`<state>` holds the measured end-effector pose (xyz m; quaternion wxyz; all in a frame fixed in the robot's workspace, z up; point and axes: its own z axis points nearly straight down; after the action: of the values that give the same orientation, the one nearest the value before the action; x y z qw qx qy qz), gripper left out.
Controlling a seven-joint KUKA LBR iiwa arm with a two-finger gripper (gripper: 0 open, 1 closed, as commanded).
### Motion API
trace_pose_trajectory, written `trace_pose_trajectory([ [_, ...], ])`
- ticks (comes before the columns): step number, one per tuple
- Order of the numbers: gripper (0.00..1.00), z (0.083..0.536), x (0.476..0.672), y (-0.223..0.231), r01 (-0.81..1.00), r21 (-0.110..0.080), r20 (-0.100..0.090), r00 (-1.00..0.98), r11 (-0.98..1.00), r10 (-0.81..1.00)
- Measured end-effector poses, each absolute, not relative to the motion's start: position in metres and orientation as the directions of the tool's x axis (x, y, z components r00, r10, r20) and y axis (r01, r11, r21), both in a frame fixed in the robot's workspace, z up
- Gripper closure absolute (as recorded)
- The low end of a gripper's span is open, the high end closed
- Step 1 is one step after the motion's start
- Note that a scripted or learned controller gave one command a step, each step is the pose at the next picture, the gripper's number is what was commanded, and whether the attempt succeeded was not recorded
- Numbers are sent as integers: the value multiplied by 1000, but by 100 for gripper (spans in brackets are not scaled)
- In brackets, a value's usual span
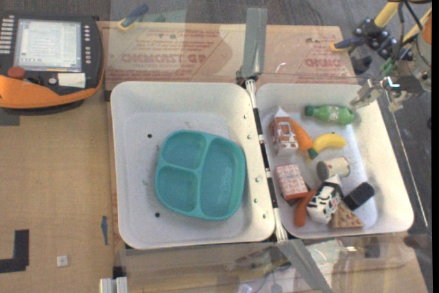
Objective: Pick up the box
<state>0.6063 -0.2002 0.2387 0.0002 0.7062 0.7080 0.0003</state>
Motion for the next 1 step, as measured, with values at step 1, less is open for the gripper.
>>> trace_pose_trajectory([
  [1, 0, 87, 514, -180, 995, 2, 1, 102, -102, 995],
])
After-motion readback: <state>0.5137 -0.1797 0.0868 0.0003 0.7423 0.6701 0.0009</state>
